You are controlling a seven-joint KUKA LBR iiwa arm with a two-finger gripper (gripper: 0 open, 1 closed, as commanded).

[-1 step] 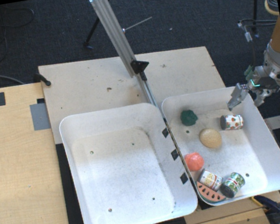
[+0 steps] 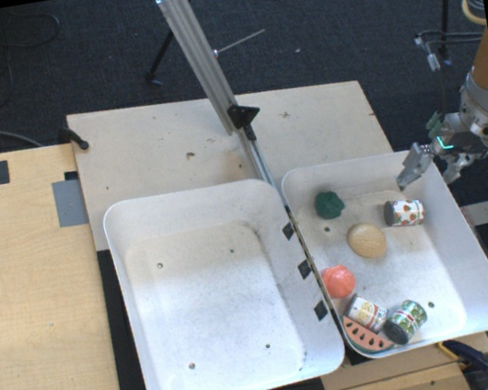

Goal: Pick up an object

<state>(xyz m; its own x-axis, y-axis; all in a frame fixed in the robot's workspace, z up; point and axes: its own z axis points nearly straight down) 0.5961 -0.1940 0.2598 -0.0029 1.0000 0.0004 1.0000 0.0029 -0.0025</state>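
Note:
The right bin [image 2: 457,292] holds a dark green ball [image 2: 328,204], a tan egg-shaped object [image 2: 366,241], a small can lying on its side [image 2: 404,212], a red-orange ball [image 2: 339,281], a small labelled jar [image 2: 366,312], a green can [image 2: 406,318] and a watermelon slice [image 2: 367,338]. My gripper [image 2: 432,161] hangs over the bin's far right rim, up and to the right of the small can. Its fingers are spread with nothing between them.
The left bin [image 2: 132,246] lies beside the right one, with a row of black clips [image 2: 296,245] along the shared wall. A slanted aluminium rail [image 2: 207,65] rises behind the bins. A wooden bench surface [image 2: 31,311] is at left.

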